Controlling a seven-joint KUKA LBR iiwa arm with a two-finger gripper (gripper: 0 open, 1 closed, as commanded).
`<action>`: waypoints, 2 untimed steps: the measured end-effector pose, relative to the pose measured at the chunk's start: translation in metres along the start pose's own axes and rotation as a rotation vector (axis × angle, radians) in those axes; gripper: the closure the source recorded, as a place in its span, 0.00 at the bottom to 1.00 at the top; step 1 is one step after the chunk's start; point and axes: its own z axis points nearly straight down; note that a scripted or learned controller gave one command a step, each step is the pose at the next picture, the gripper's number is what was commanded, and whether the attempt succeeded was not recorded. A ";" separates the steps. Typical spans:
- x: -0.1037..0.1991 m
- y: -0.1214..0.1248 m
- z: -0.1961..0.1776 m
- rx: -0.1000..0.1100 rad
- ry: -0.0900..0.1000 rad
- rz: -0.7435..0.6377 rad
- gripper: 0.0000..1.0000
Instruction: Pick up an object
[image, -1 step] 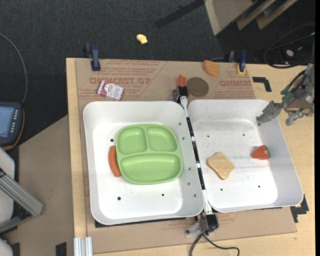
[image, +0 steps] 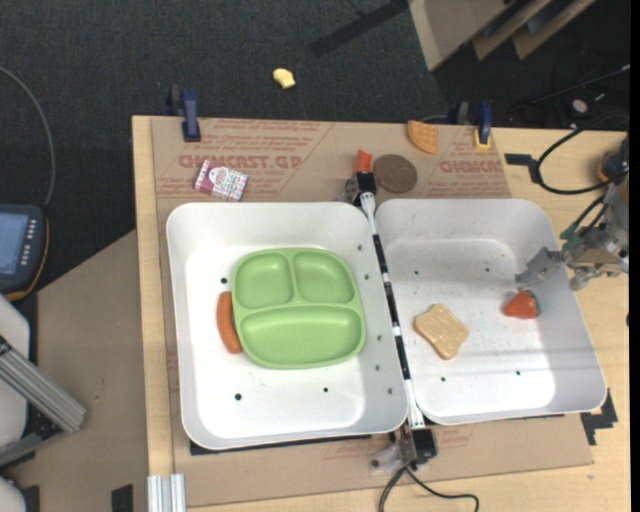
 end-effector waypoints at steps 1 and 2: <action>0.009 0.005 0.099 -0.005 0.011 -0.010 0.00; 0.004 0.004 0.084 -0.010 -0.001 -0.006 1.00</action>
